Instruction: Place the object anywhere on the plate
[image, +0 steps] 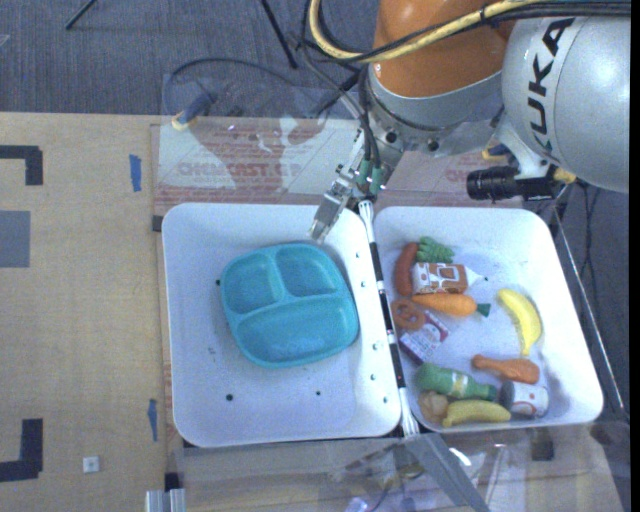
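We see the pincer (328, 215) near upper centre of the frame, hanging over the top right corner of the left bin (190, 400), just above the upper right edge of the blue plate (290, 305). Its tip is small and blurred; we cannot tell whether it is spread or pressed together, and we see nothing pinched in it.

The plate lies in the middle of the left bin, divided into compartments, bare of any item. The task does not say which object, so we judge it is one of the toy foods in the right bin (570, 300): a carrot (447, 303), a banana (522, 318), a small carton (440, 277), a green bottle (450, 381) and others, packed toward that bin's left and lower side.

Key relation: the candidates all lie to the lower right of the pincer, across the divider between bins, while the plate sits lower left of it. The carton and carrot are nearest. The carrot's long axis runs roughly left-right; the banana's runs roughly top-bottom.

Our judgement: no pick has happened yet, or it failed; the next move must cross to the right bin first.
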